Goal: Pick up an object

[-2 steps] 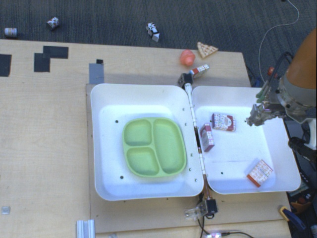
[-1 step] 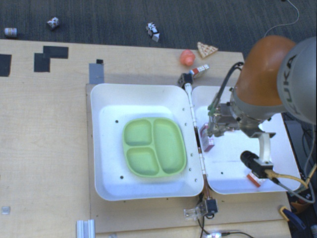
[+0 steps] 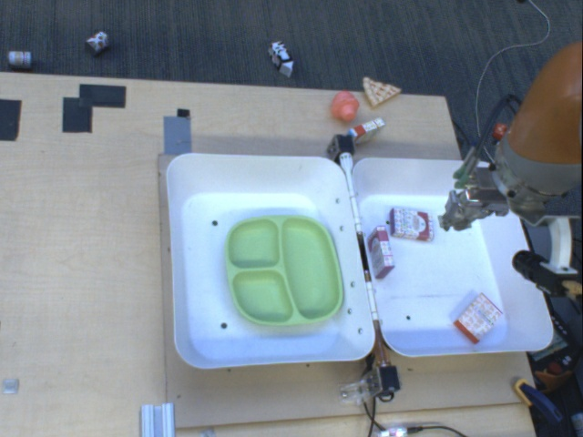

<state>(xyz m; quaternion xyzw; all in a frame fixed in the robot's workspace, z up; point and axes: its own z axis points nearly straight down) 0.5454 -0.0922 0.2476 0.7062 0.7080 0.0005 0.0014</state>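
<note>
left bin (image 3: 196, 244) has just the green divided plate (image 3: 284, 269), no grab target there imo. right bin (image 3: 510, 271) has 3 small boxes: one leaning on the left wall (image 3: 381, 252), one near the top middle (image 3: 410, 224), an orange-ish one (image 3: 478, 317) toward the bottom right corner. gripper (image 3: 458, 215) sits just right of the top box, nothing between the fingers afaict. risk: it comes down beside the box and shoves it w/o gripping. finger gap is too blurry, can't tell wide or narrow. box labels unreadable, arm cut off at the right.
</note>
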